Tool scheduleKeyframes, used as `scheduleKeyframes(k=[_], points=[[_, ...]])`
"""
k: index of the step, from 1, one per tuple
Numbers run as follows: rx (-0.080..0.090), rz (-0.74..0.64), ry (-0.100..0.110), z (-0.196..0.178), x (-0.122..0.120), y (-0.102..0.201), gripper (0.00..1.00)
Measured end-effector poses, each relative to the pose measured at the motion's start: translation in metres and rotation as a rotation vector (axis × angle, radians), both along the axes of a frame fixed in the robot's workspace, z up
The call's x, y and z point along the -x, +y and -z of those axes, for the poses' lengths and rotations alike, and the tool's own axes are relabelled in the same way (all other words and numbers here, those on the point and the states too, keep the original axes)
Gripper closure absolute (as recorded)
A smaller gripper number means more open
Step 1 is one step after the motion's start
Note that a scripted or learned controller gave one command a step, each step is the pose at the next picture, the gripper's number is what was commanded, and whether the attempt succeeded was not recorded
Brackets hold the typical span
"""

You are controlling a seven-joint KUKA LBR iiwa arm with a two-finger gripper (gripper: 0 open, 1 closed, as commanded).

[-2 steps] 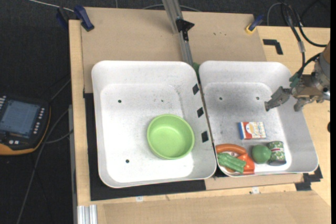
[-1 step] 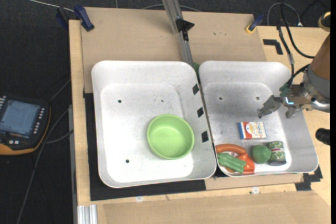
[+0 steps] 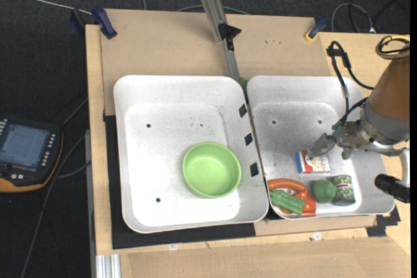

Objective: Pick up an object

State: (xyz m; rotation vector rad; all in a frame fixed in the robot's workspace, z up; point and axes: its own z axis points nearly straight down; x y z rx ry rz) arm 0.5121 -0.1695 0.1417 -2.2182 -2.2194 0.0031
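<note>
Orange-and-green toy (image 3: 291, 197) lies beside a green ball (image 3: 322, 189); claw (image 3: 324, 145), grip unreadable, hovers over a red-white-blue carton (image 3: 313, 161).

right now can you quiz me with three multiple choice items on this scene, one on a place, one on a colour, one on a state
1. Where is the round light-green plastic bowl?
A. left white bin
B. right white bin
C. bare bench

2. What colour is the band above the arm's wrist?
A. blue
B. orange
C. white

3. How does the bowl stand?
A. upside down
B. on its side
C. upright, mouth up

Answers:
1 A, it sits near the front of the left white bin.
2 B, the orange band shows above the gripper.
3 C, its hollow inside faces the camera.
</note>
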Motion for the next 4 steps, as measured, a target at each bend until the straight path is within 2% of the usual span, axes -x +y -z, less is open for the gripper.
scheduleKeyframes(k=[1, 2, 3, 4], points=[[0.001, 0.0, -0.006, -0.013, -0.001, 0.0, 1.0], [0.002, 0.0, -0.008, -0.056, -0.002, 0.003, 1.0], [0.002, 0.0, -0.01, -0.116, -0.01, 0.006, 1.0], [0.002, 0.0, -0.006, -0.132, -0.01, 0.006, 1.0]])
